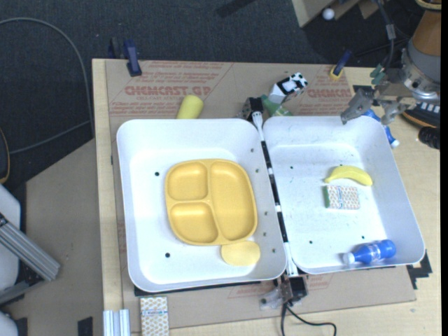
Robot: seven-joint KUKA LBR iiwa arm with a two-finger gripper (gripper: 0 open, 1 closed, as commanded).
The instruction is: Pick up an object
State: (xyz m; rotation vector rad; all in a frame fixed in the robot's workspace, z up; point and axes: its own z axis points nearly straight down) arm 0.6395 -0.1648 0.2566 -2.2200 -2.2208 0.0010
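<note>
In the right bin lie a yellow banana, a small patterned packet just below it, and a blue bottle on its side near the front right corner. My gripper hangs over the bin's far right corner, well behind the banana. Its fingers are spread open with nothing between them. The left bin holds a yellow divided plate and a small yellow disc at the plate's front edge.
Behind the bins, a yellow cylinder and a black-and-white toy lie on the board. Blue clamps grip the board's far edge. A patterned packet sits in front of the left bin.
</note>
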